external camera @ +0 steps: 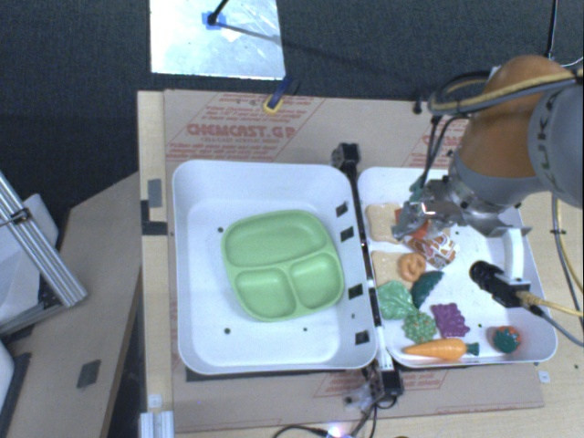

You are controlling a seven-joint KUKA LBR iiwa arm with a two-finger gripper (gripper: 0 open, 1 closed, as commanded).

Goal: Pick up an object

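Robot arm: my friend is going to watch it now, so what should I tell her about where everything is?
Gripper: down in the right bin, over the top of the toy food pile; the view does not settle whether it has anything.
Toy food in the right bin: carrot along the front edge, purple grapes just behind it, broccoli beside the grapes.
Left bin: holds a green divided tray with nothing in its compartments.
Done: the arm has reached the pile.
Left: get one object between the fingers and lift it.

White bins: two, left (pixel 196 245) and right (pixel 529 340)
Green divided tray: one (pixel 283 265)
Carrot: one (pixel 440 349)
Purple grapes: one bunch (pixel 449 318)
Toy foods in the right bin: about ten, some hidden by the arm
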